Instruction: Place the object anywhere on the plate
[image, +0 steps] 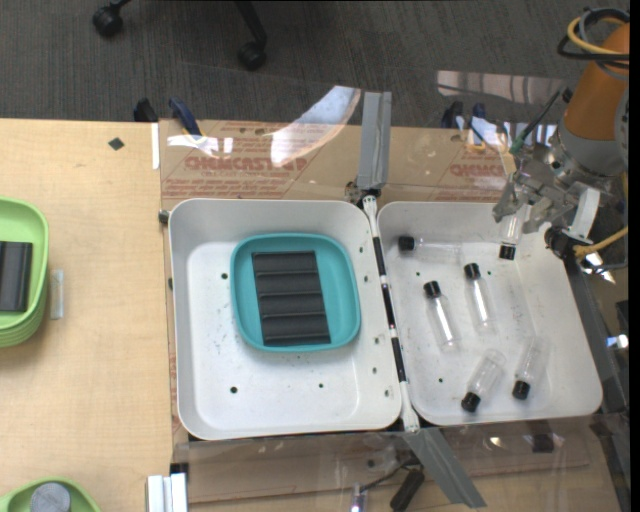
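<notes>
The clear plastic vial with black cap hangs upright, clamped between the fingers of the gripper; the teal ribbed plate lies toward 9 o'clock.

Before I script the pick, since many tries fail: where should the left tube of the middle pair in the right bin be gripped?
Probably mid-body, on the clear part of the tube just past its black cap, coming straight down and closing across its width. It lies flat, apart from its neighbour, with bare bin floor on both sides.
</notes>
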